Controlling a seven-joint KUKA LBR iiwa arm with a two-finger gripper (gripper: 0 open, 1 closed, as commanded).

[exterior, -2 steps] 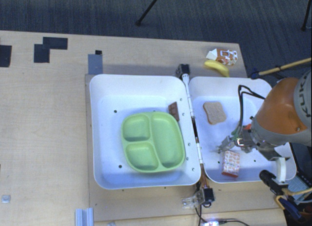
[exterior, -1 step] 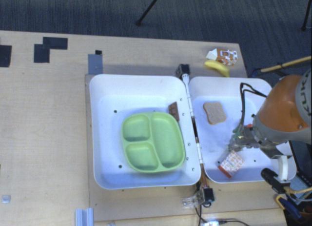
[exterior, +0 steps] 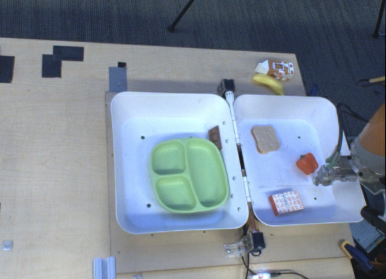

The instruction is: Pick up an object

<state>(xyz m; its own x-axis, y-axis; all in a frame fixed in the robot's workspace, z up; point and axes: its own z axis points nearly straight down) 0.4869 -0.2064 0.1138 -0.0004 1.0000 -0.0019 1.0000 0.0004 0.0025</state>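
Observation:
The right bin (exterior: 325,115) holds a tan slice of bread (exterior: 265,138) near its far left, a small red-orange object (exterior: 307,163) toward its right, and a red and white patterned packet (exterior: 286,202) near the front. My gripper (exterior: 322,177) hangs at the bin's right side, just right of and slightly nearer than the red-orange object, with the grey arm and orange band behind it. Nothing shows between the fingers.
A green divided plate (exterior: 189,174) lies in the left bin (exterior: 129,151), with a small brown piece (exterior: 214,134) by the divider. Beyond the bins on the bench sit a yellow banana (exterior: 267,82) and a small packet (exterior: 278,68).

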